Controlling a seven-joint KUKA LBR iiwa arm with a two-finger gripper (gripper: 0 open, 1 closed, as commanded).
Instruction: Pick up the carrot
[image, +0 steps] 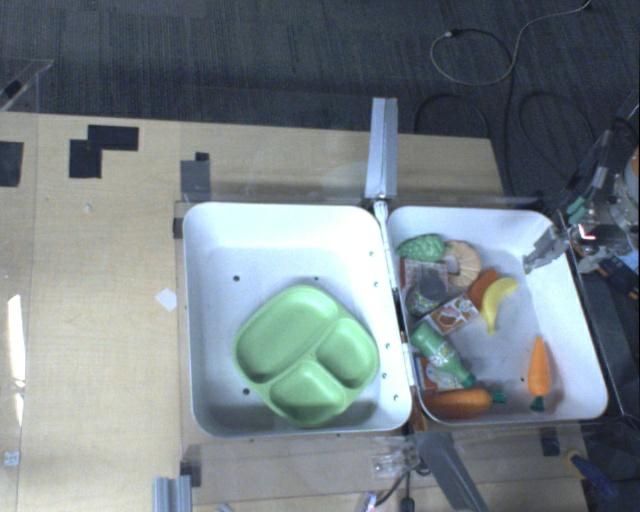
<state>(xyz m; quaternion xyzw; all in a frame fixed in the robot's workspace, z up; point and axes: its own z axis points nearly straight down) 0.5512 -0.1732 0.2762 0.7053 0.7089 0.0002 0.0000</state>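
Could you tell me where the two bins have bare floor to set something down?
The left bin is bare along its back, behind the green plate. The right bin has a bare patch between the banana and the carrot. Its left side, by the divider, is crowded with toy food.

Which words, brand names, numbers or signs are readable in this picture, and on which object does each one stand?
None can be read.
Printed packet in the right bin: it carries coloured print, too small and blurred to read.
Dark packet beside it: print also blurred.
Green divided plate, carrot and banana: no text visible.
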